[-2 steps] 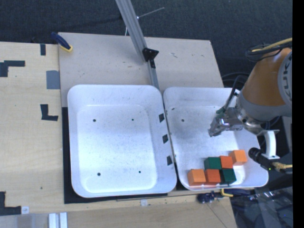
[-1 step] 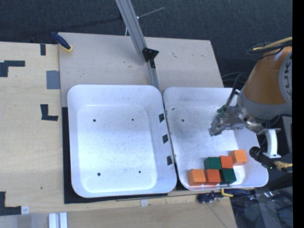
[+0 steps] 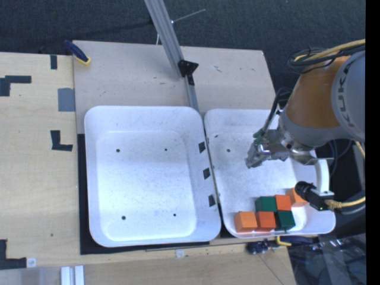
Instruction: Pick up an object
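From my console, the two-finger gripper (image 3: 256, 159), its state unreadable, hung over the right white bin (image 3: 231, 129); near-corner orange and green blocks (image 3: 267, 214) looked light, rigid, best pinched across flat sides.

Pale wooden bench (image 3: 136, 79) with two white bins side by side, left bin (image 3: 142, 174) and right bin (image 3: 237, 132).

Two white bins (image 3: 145, 174) sit on the worktop; one holds three orange blocks (image 3: 245, 220) and two green blocks (image 3: 266, 203).
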Controlling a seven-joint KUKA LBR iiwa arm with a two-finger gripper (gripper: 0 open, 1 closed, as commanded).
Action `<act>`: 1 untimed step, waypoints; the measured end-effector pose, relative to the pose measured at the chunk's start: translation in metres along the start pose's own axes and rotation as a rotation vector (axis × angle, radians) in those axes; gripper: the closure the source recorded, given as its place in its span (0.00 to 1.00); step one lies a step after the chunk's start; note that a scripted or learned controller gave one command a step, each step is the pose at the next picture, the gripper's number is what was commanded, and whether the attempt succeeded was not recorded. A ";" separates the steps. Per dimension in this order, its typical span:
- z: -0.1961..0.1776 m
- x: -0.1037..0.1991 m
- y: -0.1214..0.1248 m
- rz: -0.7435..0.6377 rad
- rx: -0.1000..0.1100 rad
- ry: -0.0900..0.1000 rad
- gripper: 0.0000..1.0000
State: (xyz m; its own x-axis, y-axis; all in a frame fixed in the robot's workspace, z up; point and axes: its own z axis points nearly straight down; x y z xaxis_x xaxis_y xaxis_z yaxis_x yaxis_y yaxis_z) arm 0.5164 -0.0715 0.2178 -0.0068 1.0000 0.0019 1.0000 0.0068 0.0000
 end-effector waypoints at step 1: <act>-0.011 0.048 -0.003 -0.001 0.001 0.000 1.00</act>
State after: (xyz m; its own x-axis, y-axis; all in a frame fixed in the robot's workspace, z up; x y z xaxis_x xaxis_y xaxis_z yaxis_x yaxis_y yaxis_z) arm 0.5128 -0.0233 0.2293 -0.0074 1.0000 0.0019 1.0000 0.0074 -0.0006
